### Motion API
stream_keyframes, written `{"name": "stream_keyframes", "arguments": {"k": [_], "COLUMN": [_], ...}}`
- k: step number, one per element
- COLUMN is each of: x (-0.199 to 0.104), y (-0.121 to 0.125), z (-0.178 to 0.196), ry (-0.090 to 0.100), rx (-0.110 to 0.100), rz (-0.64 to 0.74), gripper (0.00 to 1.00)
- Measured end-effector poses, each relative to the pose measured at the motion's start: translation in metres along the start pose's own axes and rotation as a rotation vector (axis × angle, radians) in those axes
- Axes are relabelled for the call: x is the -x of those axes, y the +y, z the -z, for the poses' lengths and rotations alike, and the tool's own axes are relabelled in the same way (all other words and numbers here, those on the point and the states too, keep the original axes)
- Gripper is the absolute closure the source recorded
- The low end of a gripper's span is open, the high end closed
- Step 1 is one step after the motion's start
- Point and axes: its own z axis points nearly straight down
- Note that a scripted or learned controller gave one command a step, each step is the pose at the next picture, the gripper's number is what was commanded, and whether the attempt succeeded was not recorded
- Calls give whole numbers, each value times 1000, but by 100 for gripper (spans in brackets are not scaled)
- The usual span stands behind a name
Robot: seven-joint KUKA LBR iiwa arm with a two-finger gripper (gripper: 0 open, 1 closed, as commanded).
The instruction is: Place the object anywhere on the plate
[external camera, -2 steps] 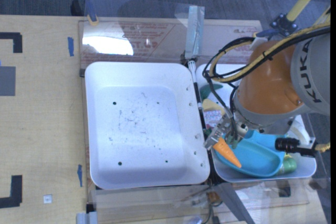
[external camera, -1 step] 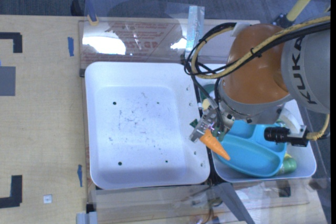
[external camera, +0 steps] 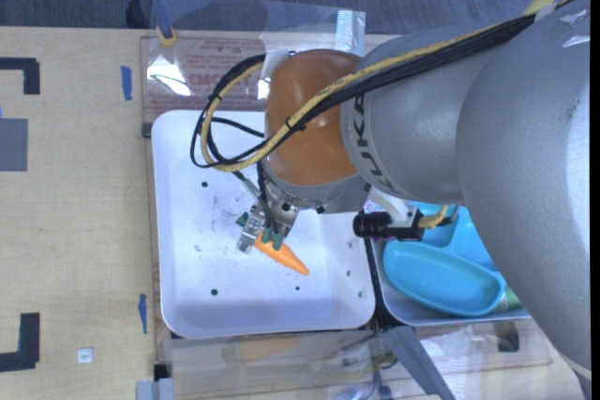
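**A:** In the middle of the frame, low in the left bin [external camera: 178, 201], the gripper [external camera: 267, 234] has its tip right down at a small orange carrot [external camera: 284, 256]. How far along would you call this?

**B:** Early, by my reading. The carrot lies on the white floor of that bin, its green end up under the gripper and its point aimed toward the lower right. The blue plate [external camera: 441, 281] sits in the bin at the lower right of the frame, well apart from the carrot, with the bin walls between them.

**A:** Does the gripper have it?

**B:** I cannot tell. The tips meet the carrot's thick end, but the wrist and the orange band [external camera: 305, 131] hang over them, and whether they are apart or closed on it is hidden. I would not call it held.

**A:** So what is left?

**B:** Nearly all of it, I judge: a sure grasp, a lift clear of the bin, a carry across to the lower right, and a release over the plate. What shows of the plate bears nothing, though the arm [external camera: 487, 136] covers part of it.
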Motion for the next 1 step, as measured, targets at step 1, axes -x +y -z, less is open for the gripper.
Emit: {"name": "stream_keyframes", "arguments": {"k": [1], "x": [-48], "y": [5], "z": [-74], "ry": [-10], "rx": [9], "rz": [-324], "gripper": [100]}}
